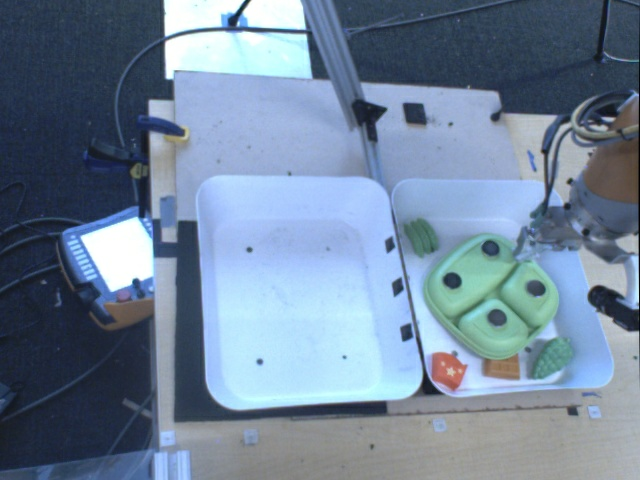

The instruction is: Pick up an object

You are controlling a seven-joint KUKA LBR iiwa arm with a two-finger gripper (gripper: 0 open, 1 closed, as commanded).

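Our hand [533, 240] hangs over the right bin [600, 368], near that bin's right rim and toward its far side; the arm [610, 183] comes in from the table's right edge. We cannot tell from this view whether the hand is wide or narrow, and we see nothing held in it.

Just beside the hand, on its near-left side, lies a large green compartment tray [490, 295] with dark dots on its lobes, filling the middle of the right bin. Its upper right lobe sits almost under the hand's tip.

A small green ribbed piece [421, 236] lies near the bin's far-left corner, well apart from the hand. Along the bin's near rim we see a red piece [448, 370], an orange block [502, 368] and a green knobbly piece [551, 357].

The left bin [215, 268] stands beside it on the table [330, 438].
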